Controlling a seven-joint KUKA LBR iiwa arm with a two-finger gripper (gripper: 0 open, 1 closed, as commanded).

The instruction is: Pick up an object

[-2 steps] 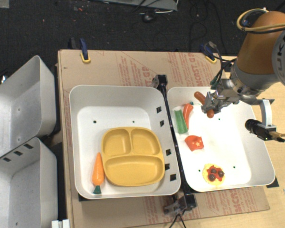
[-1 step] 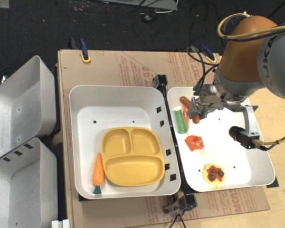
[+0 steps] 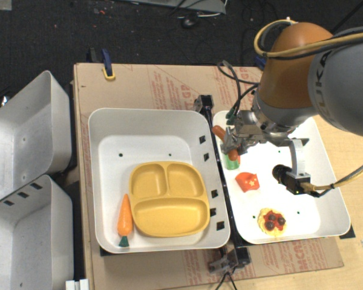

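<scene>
White plastic, the left bin (image 3: 103, 162) holds a yellow divided plate (image 3: 169, 198) with a toy carrot (image 3: 125, 216) lying just beside its left edge. In the right bin (image 3: 333, 216) my pincer (image 3: 233, 142) hangs over a small red-and-green piece (image 3: 232, 159), perhaps a toy vegetable; my wrist hides its top, and I cannot tell how my pincer stands. Near it lie a red chunk (image 3: 247, 181) and a small berry tart (image 3: 273, 220).

The cardboard-topped bench (image 3: 145, 83) carries two shallow white bins side by side, the right bin (image 3: 327, 213) lying directly under the tool (image 3: 236, 139) and the left bin (image 3: 109, 162) just beside it, their inner rims touching
</scene>
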